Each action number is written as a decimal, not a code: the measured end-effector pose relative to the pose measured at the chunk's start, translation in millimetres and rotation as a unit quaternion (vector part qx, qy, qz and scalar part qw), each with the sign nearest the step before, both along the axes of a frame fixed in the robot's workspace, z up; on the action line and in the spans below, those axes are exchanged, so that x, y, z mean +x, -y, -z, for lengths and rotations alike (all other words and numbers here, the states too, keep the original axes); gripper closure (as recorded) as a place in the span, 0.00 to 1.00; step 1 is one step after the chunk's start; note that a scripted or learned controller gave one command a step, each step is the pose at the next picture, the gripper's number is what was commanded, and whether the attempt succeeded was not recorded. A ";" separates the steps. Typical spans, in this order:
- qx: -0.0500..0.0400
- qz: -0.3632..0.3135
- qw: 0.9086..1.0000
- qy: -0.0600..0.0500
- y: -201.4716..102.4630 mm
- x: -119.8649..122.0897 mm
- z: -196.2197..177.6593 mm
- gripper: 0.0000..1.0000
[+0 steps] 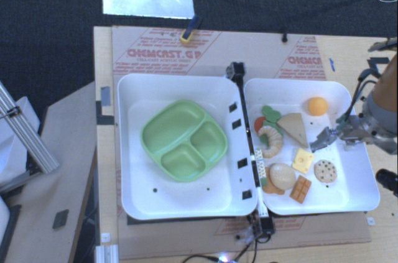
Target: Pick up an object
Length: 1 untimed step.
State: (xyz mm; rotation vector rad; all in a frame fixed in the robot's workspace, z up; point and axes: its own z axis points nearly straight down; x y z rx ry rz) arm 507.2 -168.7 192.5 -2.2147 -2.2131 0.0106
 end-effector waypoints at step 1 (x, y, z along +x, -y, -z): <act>-0.002 -0.002 1.000 0.007 -0.5 3.3 -7.0 0.00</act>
